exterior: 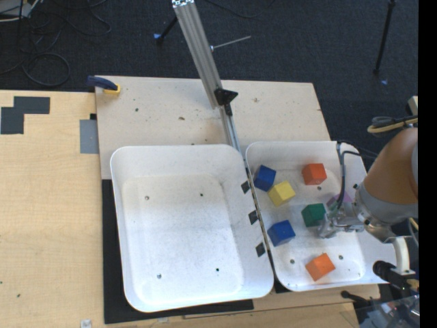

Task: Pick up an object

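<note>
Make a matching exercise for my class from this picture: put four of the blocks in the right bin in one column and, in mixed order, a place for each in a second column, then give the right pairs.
Things:
1. yellow block
2. green block
3. upper blue block
4. lower orange block

Places:
A. nearest the bin's front edge
B. right beside the gripper
C. nearest the bin's top left corner
D. between the two blue blocks

Right pairs: 1-D, 2-B, 3-C, 4-A.
</note>
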Robot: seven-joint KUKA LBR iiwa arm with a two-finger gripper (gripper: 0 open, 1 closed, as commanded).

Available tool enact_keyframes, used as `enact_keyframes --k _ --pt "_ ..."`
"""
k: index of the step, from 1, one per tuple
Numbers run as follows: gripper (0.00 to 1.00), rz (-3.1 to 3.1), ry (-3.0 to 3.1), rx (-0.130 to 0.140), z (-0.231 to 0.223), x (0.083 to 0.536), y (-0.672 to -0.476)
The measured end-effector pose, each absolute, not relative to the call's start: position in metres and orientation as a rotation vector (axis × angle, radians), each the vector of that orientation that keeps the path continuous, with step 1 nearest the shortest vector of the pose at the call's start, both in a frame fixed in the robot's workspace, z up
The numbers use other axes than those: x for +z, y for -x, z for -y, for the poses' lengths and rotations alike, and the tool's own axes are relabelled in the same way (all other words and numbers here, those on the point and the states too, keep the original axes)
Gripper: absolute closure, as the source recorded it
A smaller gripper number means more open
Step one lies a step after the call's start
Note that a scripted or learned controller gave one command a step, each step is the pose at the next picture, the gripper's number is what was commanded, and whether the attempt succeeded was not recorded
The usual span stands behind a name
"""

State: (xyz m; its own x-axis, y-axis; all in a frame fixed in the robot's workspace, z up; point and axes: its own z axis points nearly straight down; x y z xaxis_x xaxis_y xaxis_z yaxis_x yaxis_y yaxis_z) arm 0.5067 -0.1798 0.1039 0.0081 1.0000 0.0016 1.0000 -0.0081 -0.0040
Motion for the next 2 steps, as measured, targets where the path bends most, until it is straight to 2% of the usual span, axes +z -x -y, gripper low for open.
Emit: enact_keyframes --k 1,2 --pt "1.00 2.224 2.223 -0.003 0.184 0.161 -0.516" --pt "1.00 2.226 2.223 -0.003 0.187 0.224 -0.518"
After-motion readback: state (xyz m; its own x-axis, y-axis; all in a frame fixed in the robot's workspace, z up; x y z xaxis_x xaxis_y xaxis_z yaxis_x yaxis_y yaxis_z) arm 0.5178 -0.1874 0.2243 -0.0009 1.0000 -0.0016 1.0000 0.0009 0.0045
